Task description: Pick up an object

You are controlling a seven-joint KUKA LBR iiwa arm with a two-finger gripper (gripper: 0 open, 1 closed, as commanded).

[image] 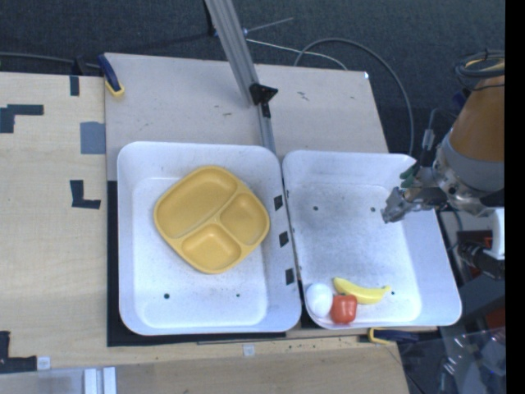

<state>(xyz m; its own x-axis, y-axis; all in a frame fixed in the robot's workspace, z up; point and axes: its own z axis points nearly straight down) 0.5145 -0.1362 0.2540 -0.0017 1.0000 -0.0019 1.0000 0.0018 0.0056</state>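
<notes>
In the right bin (361, 179), three small things lie along the near edge: a yellow banana (361, 290), a red pepper-like piece (344, 309) and a white egg-like ball (318, 300). They touch or nearly touch each other. My gripper (394, 210) hangs over the right part of this bin, well behind the three objects, and nothing shows between its fingers. The grey arm with its orange band (480, 130) enters from the right.
The left bin (135, 236) holds a yellow divided plate (212, 218). A metal pole (238, 48) slants down from the top to the seam between the bins. Cables lie on the bench behind the right bin.
</notes>
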